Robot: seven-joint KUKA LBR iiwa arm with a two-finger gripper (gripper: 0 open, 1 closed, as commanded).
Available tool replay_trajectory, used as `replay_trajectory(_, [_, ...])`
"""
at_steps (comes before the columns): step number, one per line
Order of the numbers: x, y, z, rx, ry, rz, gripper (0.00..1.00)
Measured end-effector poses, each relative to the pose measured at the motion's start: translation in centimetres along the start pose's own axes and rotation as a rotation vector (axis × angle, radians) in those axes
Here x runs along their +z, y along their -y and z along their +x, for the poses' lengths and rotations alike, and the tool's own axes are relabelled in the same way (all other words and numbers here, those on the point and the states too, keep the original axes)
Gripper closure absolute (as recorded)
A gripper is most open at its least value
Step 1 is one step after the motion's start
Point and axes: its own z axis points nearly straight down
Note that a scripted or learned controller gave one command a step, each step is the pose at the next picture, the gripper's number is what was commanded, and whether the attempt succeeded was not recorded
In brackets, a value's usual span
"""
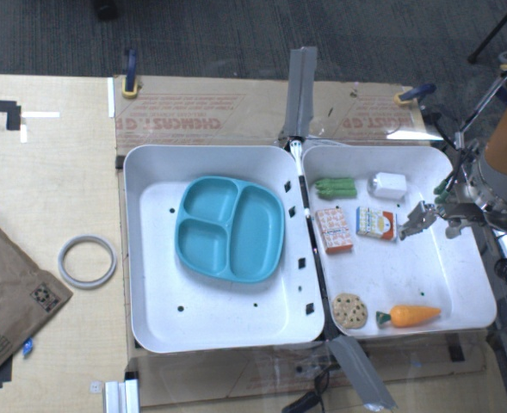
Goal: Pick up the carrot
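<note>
The orange carrot (pixel 415 315) with a green tip lies flat near the front edge of the right bin (pixel 460 317), pointing right. My gripper (pixel 415 219) hovers over the right side of that bin, well behind the carrot and just right of a small juice carton (pixel 375 223). It is open and nothing sits between its fingers.
The right bin also holds a green vegetable (pixel 335 188), a white block (pixel 388 184), a red-and-white box (pixel 333 230) and a cookie (pixel 349 311) left of the carrot. A blue divided plate (pixel 231 228) lies in the left bin (pixel 150 317). A tape ring (pixel 87 260) rests on the bench.
</note>
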Motion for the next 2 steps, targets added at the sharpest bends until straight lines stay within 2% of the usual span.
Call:
replay_trajectory(1, [9.4, 3.2, 1.0, -0.073, 0.0, -0.001, 0.0])
replay_trajectory(2, [12.1, 3.5, 3.7, -0.479, 0.004, -0.008, 0.0])
